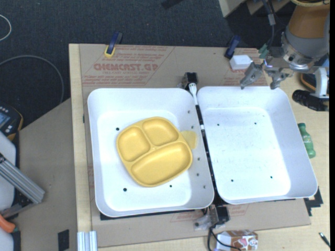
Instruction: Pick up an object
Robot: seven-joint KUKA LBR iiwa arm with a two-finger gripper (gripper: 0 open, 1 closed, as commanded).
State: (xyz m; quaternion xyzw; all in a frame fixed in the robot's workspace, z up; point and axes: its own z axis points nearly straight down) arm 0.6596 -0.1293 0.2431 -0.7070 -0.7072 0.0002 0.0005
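Above the far edge of the right bin [293,106], the end effector [261,79] hangs with its 2 fingers spread, grasping nothing. Inside the left bin [99,156] lies a yellow divided plate [154,150].

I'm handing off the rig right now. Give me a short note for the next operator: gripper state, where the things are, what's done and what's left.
Gripper: open, holding nothing, hanging over the far rim of the right bin, near its far left corner.
Yellow divided plate: lying flat in the left bin, roughly in the middle, compartments facing up. A small yellow piece pokes out at its right edge.
Done: nothing picked yet; the plate lies untouched in its bin.
Left: move the arm across to the left bin, descend on the plate, probably at a rim or divider, close and lift.
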